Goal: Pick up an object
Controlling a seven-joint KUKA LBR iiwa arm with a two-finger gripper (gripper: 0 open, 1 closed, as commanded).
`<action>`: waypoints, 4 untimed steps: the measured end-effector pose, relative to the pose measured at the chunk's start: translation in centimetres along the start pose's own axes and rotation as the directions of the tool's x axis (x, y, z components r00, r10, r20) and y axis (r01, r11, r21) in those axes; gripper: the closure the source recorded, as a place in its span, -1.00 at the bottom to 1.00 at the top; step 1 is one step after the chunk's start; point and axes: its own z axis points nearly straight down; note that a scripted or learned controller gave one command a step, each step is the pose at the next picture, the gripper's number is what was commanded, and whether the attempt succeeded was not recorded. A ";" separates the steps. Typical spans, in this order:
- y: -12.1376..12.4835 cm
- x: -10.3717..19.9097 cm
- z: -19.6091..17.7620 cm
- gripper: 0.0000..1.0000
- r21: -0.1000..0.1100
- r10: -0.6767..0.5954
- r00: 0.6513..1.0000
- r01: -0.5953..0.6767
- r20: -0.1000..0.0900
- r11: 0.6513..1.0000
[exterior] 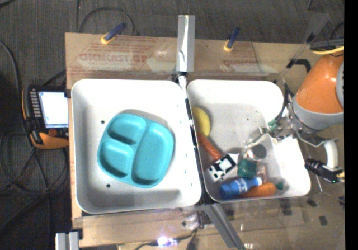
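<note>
The arm point(319, 95) reaches in from the right, its orange band over the right bin's point(240, 89) right wall. The gripper point(258, 141) hangs low inside that bin, right of its middle, just above the pile of objects. Whether it is open or closed cannot be told; nothing can be seen held in it.

The objects crowd the right bin's near half. A yellow piece point(202, 121) lies against the wall shared with the left bin point(84, 131). An orange carrot point(209, 147) slants down from it toward a black-and-white block point(221, 168). Right of the block sits a teal item point(245, 167), just below the gripper. Along the near wall lies a blue bottle point(238, 187), with a second orange piece point(262, 189) touching it on the right.

In the left bin, a teal divided tray point(136, 149) rests flat near the middle. A handheld pendant point(47, 116) with a lit screen lies on the floor left of that bin.
</note>
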 end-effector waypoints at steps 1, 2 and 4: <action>0.0 0.0 0.0 -1.00 0.000 0.000 1.000 0.000 0.000 1.000; 3.8 -1.3 4.5 -1.00 -0.014 0.027 1.000 -0.027 0.003 1.000; 4.0 -1.3 3.5 -1.00 -0.017 0.026 1.000 -0.026 0.001 1.000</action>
